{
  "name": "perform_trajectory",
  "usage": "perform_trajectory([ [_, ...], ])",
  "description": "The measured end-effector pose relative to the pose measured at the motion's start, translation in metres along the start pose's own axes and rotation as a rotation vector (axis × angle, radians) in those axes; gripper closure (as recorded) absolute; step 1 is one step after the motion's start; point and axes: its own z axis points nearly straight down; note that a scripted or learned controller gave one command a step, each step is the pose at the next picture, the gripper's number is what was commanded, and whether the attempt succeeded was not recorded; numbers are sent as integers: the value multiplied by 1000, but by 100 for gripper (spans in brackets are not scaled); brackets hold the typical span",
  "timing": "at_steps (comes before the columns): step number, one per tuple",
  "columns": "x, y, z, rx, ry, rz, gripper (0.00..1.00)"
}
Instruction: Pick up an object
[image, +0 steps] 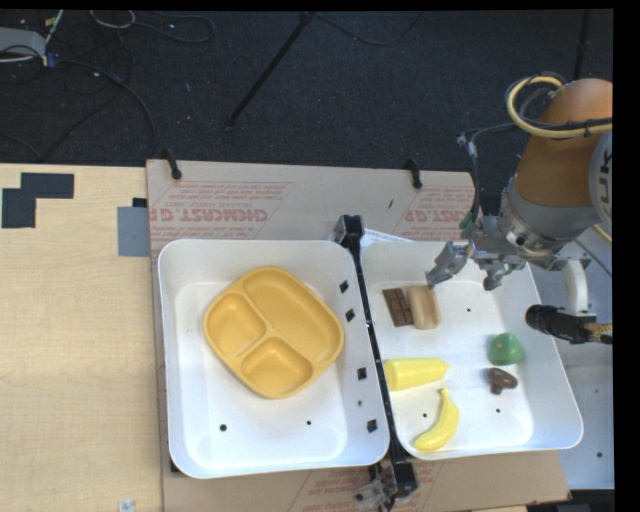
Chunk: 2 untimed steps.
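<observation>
Two white bins (175, 300) sit on our bench. We see the pincer (470, 268) spread apart over the right one, above one brown-and-tan block (412, 307), one banana (440, 424).

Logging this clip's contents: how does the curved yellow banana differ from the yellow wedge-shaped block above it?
The curved yellow banana bends and stands nearly upright in the view; the yellow wedge-shaped block is straight-edged and lies crosswise. The banana sits nearer the front rim of the right white bin. Both are yellow, lying apart.

The arm (560, 150) is grey with a rounded orange band above its wrist, a yellow cable (535, 100) looped beside it, and metal-grey jaws.
</observation>
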Motion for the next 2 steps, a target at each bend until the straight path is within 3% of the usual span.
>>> perform_trajectory([
  [1, 0, 2, -7, -12, -1, -2, 0],
  [2, -3, 8, 54, -8, -1, -1, 0],
])
